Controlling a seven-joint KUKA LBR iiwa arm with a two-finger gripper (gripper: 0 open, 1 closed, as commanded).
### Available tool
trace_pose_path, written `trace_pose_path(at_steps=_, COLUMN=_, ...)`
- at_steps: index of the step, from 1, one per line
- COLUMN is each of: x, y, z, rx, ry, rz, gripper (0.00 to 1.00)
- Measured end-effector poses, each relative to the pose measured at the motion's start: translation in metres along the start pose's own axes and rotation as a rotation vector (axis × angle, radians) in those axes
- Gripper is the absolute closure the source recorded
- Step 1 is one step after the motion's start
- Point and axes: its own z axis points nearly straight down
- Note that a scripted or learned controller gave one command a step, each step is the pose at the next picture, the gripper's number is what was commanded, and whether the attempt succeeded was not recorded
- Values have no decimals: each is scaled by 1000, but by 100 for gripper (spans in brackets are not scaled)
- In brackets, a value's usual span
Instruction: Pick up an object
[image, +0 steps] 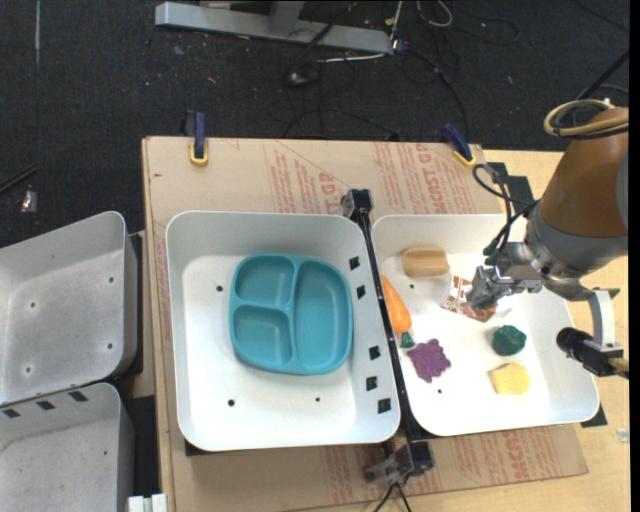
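Hand down on the crumpled wrapper, grip unclear; one carrot, one grape bunch nearby

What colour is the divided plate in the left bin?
Teal blue, seen clearly in the camera view: the divided plate lies in the left bin.

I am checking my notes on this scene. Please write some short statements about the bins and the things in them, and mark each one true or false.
1. The teal tray lies in the left bin. True.
2. The carrot lies in the middle of the left bin. False: it lies in the right bin, along its left wall.
3. The gripper is over the right bin, at a small wrapper. True.
4. The green piece sits on the tray. False: it is in the right bin, above the yellow piece.
5. The purple piece is in the right bin. True.
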Motion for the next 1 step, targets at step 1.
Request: trace_pose_path(at_steps=1, x=52, y=5, z=0, rx=-1, ry=0, rz=-2, gripper=100)
